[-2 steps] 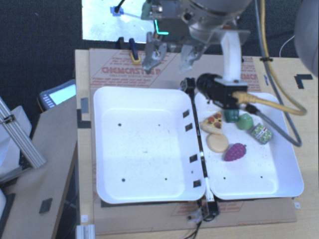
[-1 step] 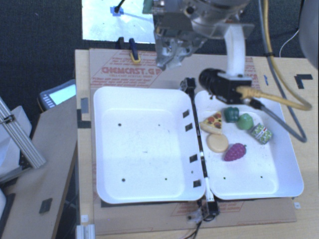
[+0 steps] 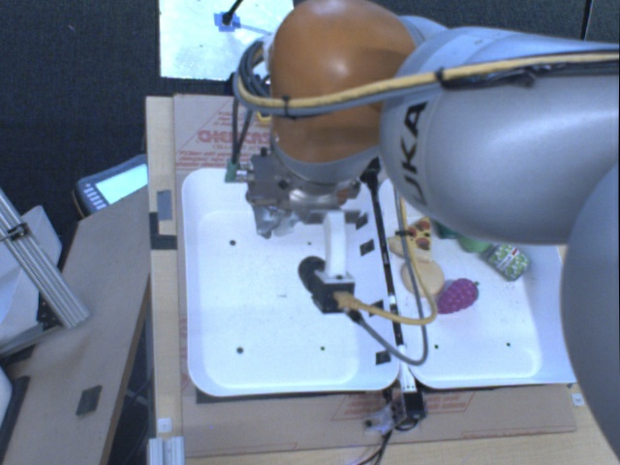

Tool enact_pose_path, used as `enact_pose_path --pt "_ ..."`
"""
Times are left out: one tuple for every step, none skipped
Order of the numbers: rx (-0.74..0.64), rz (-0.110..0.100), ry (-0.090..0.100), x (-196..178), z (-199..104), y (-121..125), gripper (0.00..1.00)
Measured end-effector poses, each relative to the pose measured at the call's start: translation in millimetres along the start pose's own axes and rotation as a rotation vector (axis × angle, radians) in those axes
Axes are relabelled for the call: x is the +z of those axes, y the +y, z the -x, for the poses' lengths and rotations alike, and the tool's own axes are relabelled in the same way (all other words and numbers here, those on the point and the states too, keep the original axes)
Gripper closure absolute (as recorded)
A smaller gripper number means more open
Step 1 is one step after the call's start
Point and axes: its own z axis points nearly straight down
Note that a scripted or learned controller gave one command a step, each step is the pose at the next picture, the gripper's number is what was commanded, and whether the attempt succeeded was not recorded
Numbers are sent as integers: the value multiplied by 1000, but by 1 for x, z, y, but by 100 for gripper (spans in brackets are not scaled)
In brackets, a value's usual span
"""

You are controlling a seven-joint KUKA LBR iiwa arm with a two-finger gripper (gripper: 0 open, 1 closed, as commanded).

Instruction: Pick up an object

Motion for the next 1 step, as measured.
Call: enact_pose_path --pt "1 20 7 -32 0 88 100"
